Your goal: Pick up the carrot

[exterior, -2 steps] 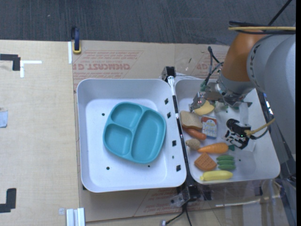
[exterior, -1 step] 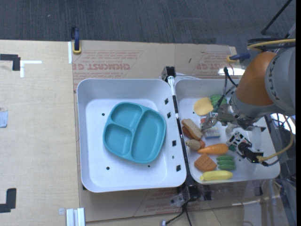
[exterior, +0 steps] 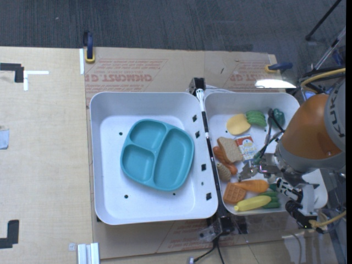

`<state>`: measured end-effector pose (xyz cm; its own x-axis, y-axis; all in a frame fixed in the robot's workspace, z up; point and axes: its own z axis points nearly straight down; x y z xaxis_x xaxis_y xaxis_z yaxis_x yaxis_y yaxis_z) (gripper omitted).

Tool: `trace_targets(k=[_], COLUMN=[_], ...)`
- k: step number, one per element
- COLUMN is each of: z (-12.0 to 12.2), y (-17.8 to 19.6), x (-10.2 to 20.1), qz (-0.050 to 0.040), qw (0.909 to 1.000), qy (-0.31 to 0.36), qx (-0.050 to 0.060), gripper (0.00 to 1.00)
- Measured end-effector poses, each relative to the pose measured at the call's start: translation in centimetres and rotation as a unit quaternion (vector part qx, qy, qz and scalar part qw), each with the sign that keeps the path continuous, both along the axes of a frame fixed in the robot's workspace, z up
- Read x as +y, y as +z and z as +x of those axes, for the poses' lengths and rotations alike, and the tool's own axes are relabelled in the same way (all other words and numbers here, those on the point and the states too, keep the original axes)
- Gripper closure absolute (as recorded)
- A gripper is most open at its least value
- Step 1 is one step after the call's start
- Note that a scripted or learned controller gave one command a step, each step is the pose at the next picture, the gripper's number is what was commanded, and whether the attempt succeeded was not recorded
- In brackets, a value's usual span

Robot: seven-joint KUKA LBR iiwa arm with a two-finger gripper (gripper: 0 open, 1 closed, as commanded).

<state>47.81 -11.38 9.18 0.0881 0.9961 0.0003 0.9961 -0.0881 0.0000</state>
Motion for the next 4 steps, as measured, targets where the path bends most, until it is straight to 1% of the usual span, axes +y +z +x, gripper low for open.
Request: trace_targets(k=[1,2,3,4], z=[0.1,0.3,0.2,0.4], y=[0.0,0.9,0.9,1.8], x=[-0.3,-0.4,-0.4,-0.5], qz=[0.0002,-0.0003,-0.0002,-0.0011], qw=[0.9840,0.9848,0.9847,0.9852], qy=[0.178,0.174,0.174,0.171], qx=[0.000,-0.002,-0.002,-0.003], gripper=[0.00,1.00,0.00,1.00])
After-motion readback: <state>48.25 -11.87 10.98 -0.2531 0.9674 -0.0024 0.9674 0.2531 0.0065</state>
